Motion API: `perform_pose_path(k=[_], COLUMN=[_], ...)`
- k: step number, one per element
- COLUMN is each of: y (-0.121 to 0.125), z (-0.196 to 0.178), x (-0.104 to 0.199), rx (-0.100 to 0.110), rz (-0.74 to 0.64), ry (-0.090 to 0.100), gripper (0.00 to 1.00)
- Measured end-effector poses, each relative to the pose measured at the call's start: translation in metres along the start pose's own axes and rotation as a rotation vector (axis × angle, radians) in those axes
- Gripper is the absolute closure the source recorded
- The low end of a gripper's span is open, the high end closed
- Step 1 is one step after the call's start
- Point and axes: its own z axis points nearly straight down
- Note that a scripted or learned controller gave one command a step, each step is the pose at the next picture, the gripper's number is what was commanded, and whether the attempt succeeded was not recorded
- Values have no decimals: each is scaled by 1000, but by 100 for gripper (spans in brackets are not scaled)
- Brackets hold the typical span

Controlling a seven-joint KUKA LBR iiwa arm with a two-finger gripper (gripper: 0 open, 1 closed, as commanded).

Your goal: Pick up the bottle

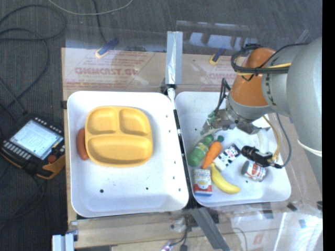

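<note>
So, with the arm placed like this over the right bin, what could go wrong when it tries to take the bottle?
1. The small green plastic bottle lies tight beside the orange toy carrot, so the end effector may take the carrot too, or push it.
2. The yellow toy banana and small red-labelled carton lie close by; a push could move them.
3. The bottle lies near the white right bin's inner wall, which may block it.
</note>
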Motion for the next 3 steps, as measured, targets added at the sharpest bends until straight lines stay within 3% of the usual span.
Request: perform_pose_path(k=[1,2,3], y=[0,0,-24], z=[-105,-105,4], x=[37,37,4], rx=[17,16,10], rz=[-277,-277,-424], ry=[7,8,10], gripper=[100,0,0])
